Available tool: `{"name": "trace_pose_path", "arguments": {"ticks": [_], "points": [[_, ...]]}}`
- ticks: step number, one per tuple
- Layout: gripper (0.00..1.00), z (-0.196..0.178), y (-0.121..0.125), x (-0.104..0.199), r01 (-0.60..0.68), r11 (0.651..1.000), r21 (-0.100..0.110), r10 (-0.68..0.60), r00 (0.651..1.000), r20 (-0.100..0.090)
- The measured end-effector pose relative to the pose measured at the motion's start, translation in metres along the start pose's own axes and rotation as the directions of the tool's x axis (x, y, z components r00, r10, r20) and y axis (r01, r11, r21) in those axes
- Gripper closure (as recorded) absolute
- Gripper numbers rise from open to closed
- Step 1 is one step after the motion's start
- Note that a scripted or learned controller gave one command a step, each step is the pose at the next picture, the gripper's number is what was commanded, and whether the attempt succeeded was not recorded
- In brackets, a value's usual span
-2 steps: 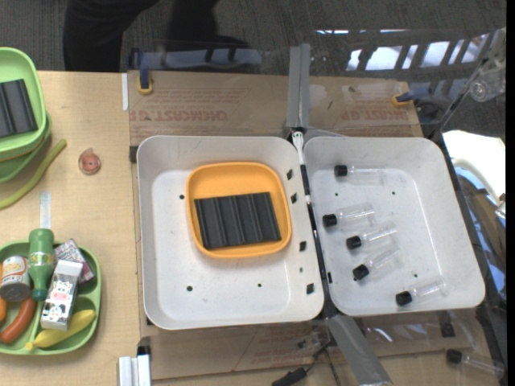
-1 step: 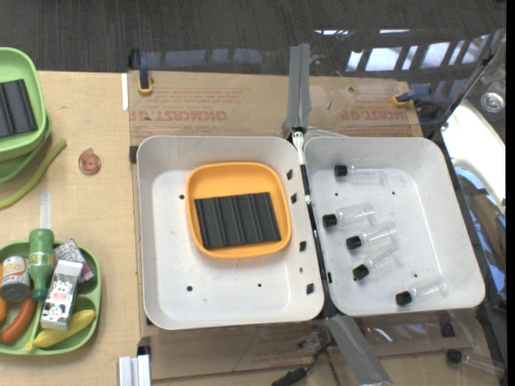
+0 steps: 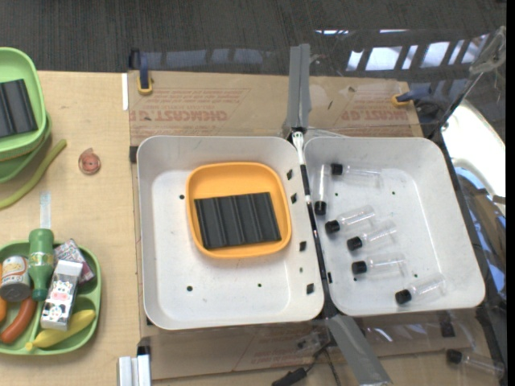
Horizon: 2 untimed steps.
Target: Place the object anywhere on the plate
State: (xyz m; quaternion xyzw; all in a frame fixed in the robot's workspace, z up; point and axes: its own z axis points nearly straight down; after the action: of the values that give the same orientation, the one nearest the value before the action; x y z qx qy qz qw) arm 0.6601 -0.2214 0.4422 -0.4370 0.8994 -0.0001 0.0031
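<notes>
**Vials in right bin, plate in left bin**

Vials (image 3: 372, 240), clear with black caps, lie scattered in the right bin (image 3: 451, 215), well apart from the orange plate (image 3: 238, 208). Plate sits in the left bin (image 3: 161, 280), toward its far side, and bears a ribbed black insert (image 3: 238, 219). One vial (image 3: 319, 190) lies nearest the plate, just beside the divider between bins. My gripper's state: cannot be determined.

bright, even light falls from above, leaving only faint, soft shadows under the rims of the two white bins (image 3: 153, 240). strong glare washes out a clear panel (image 3: 475, 147) past the worktop's far right corner, with streaky reflections along it. the clear tubes (image 3: 378, 236) look slightly soft; the rest is sharp.
</notes>
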Motion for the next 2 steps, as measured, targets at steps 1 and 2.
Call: {"name": "trace_pose_path", "arguments": {"ticks": [1,2], "points": [[0.00,0.107,0.001,0.000,0.164,0.986,-0.002,-0.164,0.986,-0.001],[0.00,0.154,0.001,0.000,0.500,0.866,-0.004,-0.500,0.866,0.001]]}}
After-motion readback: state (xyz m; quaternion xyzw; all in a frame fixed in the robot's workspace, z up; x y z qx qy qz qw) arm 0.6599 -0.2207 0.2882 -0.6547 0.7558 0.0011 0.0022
